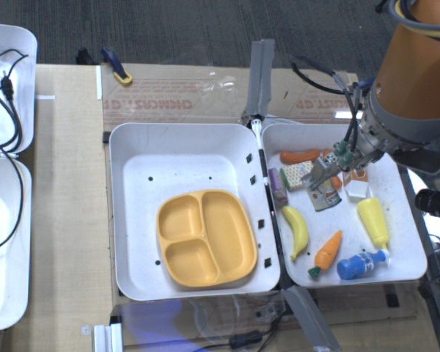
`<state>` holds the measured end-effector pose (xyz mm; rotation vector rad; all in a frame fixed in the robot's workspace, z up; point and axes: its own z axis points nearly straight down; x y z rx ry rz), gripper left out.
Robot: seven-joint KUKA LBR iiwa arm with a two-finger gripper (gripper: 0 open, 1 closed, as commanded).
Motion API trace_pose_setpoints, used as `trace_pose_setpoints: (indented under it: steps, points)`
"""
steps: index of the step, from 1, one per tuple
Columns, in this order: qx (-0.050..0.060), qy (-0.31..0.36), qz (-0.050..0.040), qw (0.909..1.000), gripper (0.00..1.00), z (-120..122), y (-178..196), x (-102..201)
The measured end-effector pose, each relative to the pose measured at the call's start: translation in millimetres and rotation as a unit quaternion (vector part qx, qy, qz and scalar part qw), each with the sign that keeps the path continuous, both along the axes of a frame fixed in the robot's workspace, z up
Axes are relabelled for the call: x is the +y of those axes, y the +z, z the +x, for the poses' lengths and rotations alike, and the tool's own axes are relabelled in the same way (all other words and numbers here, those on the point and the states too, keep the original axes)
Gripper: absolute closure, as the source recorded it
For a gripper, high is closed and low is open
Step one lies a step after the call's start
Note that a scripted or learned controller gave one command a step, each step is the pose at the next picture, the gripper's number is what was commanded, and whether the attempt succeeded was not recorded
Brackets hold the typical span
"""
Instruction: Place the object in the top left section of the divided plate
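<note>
Over the right bin (pixel 414 266), end effector (pixel 328 171) low among crowded toys, grip state impossible to tell, divided plate (pixel 205 237) in left bin (pixel 132 196), bare white floor around its rim.

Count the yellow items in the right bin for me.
2. A banana lies near the bin's left wall, and a yellow bottle lies toward the right side. The end effector hovers over the clutter at the back, so more may be hidden there.

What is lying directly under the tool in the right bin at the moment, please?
Under the tool a small carton with printed sides pokes out, beside a checked packet. The carton's upper part is covered by the tool.
</note>
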<state>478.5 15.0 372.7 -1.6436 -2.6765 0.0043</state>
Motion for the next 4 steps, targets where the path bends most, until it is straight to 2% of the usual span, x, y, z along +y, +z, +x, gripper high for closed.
trace_pose_setpoints:
  steps: [1, 2, 3, 4]
  points:
    - [0.0, 0.092, 0.0004, 0.9958, 1.0, 0, -65, 5]
    - [0.0, 0.179, 0.0011, 0.9838, 1.0, -1, -144, -2]
    - [0.0, -0.005, 0.0003, 1.0, 1.0, 36, -182, -22]
    - [0.0, -0.087, -0.0006, 0.9962, 1.0, 42, 31, -35]
